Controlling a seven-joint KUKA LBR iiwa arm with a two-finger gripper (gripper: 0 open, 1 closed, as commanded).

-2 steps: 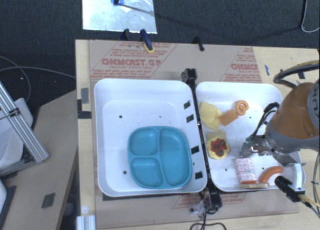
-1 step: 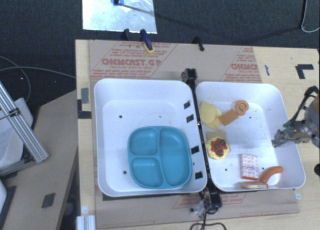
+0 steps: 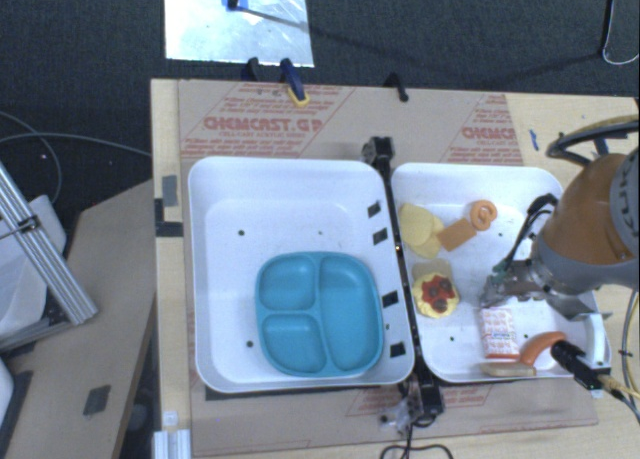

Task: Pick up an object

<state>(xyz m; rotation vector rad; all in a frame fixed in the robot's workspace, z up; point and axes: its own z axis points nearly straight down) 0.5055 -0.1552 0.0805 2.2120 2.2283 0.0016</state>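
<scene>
My gripper (image 3: 497, 287) hangs low in the right bin (image 3: 470, 179), reaching in from the right under the grey and orange arm. Just below it lies a white packet with red print (image 3: 497, 332). A small pizza-like toy with red topping (image 3: 436, 292) sits to its left. Farther back are a pale yellow piece (image 3: 421, 229) and an orange carrot-like toy (image 3: 468, 227). An orange sausage-shaped toy (image 3: 541, 347) rests near the bin's front right corner. I see nothing between the fingers.
The left bin (image 3: 230, 202) holds a blue divided plate (image 3: 320, 312). A black divider strip (image 3: 395, 247) runs between the bins. Cardboard (image 3: 260, 122) lies under both bins, and a metal frame (image 3: 40, 257) stands at the far left.
</scene>
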